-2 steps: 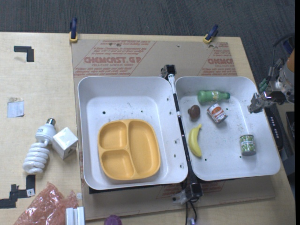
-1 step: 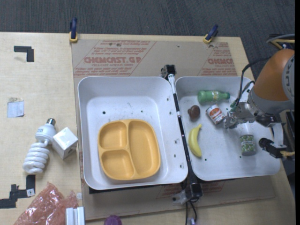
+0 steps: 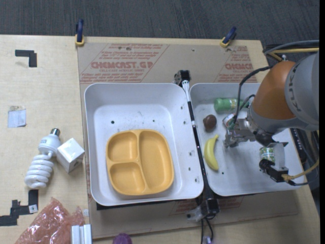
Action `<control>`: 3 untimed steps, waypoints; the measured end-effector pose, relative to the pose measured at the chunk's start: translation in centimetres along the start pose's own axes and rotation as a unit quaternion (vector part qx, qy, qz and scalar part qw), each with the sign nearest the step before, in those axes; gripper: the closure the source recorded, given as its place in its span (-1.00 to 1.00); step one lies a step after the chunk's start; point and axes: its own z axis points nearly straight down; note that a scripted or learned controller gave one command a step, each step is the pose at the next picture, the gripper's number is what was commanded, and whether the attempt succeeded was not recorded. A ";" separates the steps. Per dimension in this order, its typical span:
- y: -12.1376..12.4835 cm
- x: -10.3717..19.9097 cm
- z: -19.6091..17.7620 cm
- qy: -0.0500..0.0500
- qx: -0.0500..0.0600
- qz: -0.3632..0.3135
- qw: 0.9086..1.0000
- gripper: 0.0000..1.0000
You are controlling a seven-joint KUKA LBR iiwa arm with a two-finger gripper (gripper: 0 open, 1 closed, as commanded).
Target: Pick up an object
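In the right bin [image 3: 244, 182] a yellow banana [image 3: 212, 153] lies near the left wall, pointing front to back. A small dark brown round object [image 3: 209, 121] sits just behind it. A green bottle [image 3: 225, 104] lies on its side at the back of that bin. My gripper [image 3: 232, 139] hangs low over the right bin's floor, just right of the banana and the brown object. The wrist hides the fingertips. Nothing shows between them.
The left bin [image 3: 96, 136] holds a yellow divided plate [image 3: 139, 161]. A black bar with clamps [image 3: 190, 111] runs between the bins. Outside, at the left, lie a spiral light bulb [image 3: 41, 165], a white cube [image 3: 70, 154] and a red mesh bag [image 3: 48, 222].
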 end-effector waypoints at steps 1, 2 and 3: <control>-5.7 0.9 0.0 0.000 0.000 0.001 1.000 -1.00; -5.5 0.9 -1.0 0.000 -0.001 0.002 1.000 1.00; -1.3 7.1 -10.0 -0.001 -0.001 -0.001 1.000 1.00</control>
